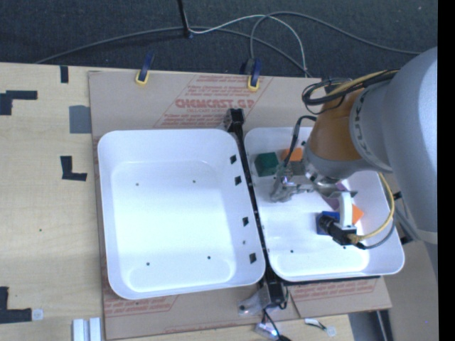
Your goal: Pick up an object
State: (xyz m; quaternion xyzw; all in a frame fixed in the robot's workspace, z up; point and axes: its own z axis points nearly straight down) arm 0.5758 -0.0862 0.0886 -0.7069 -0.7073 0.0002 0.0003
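My gripper [282,189] hangs low over the left part of the right bin [313,265], close to its floor. A green block [266,163] lies just up and left of it, near the bin's left wall. An orange piece [292,154] sits beside the block, partly hidden by the wrist. Another orange piece [356,212] and a pink-purple bit [347,188] lie to the right of the gripper, largely covered by the arm. Nothing shows between the gripper's tips.
The left bin [170,212] adjoins the right one along a ridge with black clips [247,190]. Both stand on a cardboard sheet [206,101] held by blue-yellow clamps. Cables run across the dark floor behind.
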